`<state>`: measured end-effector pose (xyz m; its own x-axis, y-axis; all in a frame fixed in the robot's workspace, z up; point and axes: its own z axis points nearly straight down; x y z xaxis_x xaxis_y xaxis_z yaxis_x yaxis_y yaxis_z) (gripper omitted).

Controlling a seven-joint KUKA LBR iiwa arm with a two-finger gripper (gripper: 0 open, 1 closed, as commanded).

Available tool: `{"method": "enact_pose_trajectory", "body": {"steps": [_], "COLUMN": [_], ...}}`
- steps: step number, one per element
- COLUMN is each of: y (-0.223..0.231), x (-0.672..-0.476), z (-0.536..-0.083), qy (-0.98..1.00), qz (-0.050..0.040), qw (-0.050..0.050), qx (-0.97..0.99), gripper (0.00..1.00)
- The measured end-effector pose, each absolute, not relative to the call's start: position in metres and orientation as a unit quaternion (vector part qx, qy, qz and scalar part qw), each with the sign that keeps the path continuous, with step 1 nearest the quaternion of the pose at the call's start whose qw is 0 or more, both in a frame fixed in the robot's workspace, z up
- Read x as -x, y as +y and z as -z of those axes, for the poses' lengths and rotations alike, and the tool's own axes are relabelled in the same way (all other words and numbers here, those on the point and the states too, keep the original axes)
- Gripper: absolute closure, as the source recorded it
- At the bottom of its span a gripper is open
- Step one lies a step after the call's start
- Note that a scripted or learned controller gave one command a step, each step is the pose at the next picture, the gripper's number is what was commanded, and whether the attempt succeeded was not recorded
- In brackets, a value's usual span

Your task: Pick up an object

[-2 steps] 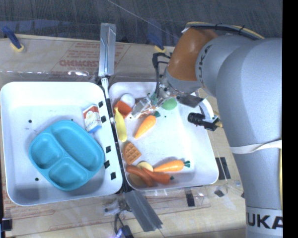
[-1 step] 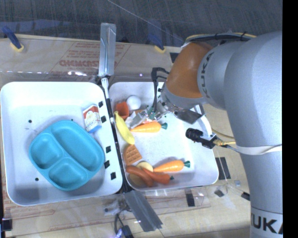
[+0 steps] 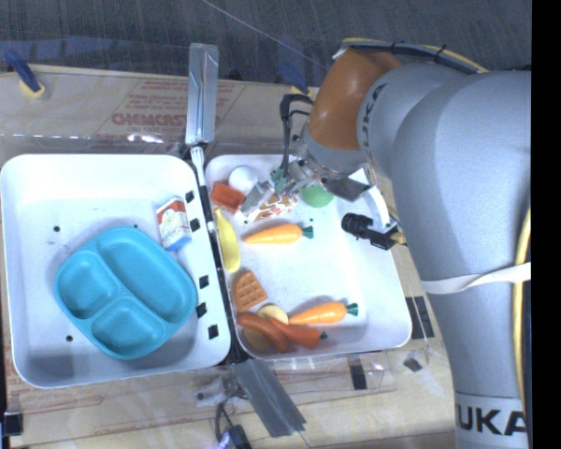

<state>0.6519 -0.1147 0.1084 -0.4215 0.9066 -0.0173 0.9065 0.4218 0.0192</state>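
A: What's the setting?

B: A wooden bench (image 3: 93,110) over dark carpet, carrying two white bins. The big grey arm (image 3: 449,204) comes in from the right, its orange band (image 3: 341,101) bent over the far edge of the right bin (image 3: 379,283), wrist pointing down and leftward.

A: And the left bin (image 3: 37,251)?

B: A blue divided tray (image 3: 123,293) in the middle, a small red-and-white carton (image 3: 172,223) against the right wall.

A: What would it pick?

B: The gripper (image 3: 279,192) hangs low near the right bin's far-left corner, among a white egg-like piece (image 3: 240,175), a red piece (image 3: 226,195) and something green (image 3: 318,195). Just nearer lies a toy carrot (image 3: 273,235); a second carrot (image 3: 320,314) lies by the near edge, with a waffle-like piece (image 3: 248,290), sausages (image 3: 273,333) and a yellow banana (image 3: 227,241) along the left wall.

A: How would the carrot handle?

B: Probably light, hard, smooth plastic, so slippery. I'd close across its thick middle, not the tapering tip.

A: Is anything held?

B: Clutter hides the tips; I cannot tell how wide they are, or whether anything is between them.
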Motion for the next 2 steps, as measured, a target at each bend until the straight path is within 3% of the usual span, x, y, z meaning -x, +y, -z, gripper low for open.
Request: {"method": "enact_pose_trajectory", "body": {"steps": [1, 2], "y": [-0.083, -0.106], "x": [-0.639, -0.637], "z": [-0.21, -0.117], "qy": [0.87, 0.838], "qz": [-0.0026, -0.0054], "qw": [0.006, 0.01], "qx": [-0.494, -0.545], "gripper": [0.0, 0.0]}}
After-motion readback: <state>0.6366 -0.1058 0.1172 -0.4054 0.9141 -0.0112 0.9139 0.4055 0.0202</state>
